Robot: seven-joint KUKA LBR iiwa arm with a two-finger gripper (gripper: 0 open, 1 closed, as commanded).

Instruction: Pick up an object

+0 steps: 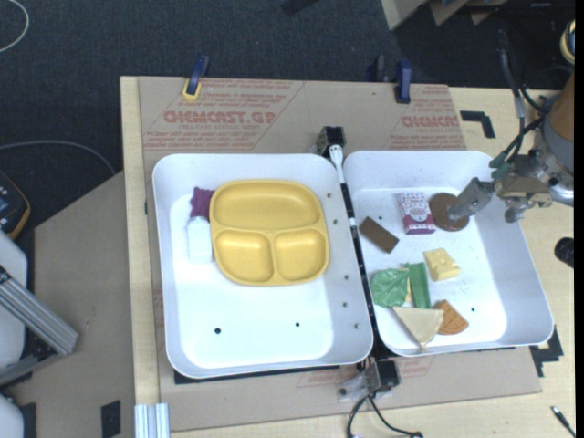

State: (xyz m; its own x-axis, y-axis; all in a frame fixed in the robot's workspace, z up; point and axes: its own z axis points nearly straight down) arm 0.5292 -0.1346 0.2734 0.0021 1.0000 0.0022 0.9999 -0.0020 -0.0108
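My gripper (481, 199) hangs over the right part of the right bin (534, 286), its tip beside a round brown disc (443, 211). Close to the disc's left lies a red-and-white packet (415, 213). A brown bar (378, 234) lies further left, near the bin's left wall. A yellow cheese cube (442, 265) sits in the middle. Toward the front are a green leafy piece (391, 286), a green strip (419, 284), a cream wedge (418, 323) and an orange piece (451, 318). Nothing can be seen held.
The left bin (255, 336) holds a yellow divided plate (270, 230) and, against the plate's left side, a white bottle with a purple cap (199, 226). A black divider clip (332, 140) sits between the bins at the back. Cables hang at the upper right.
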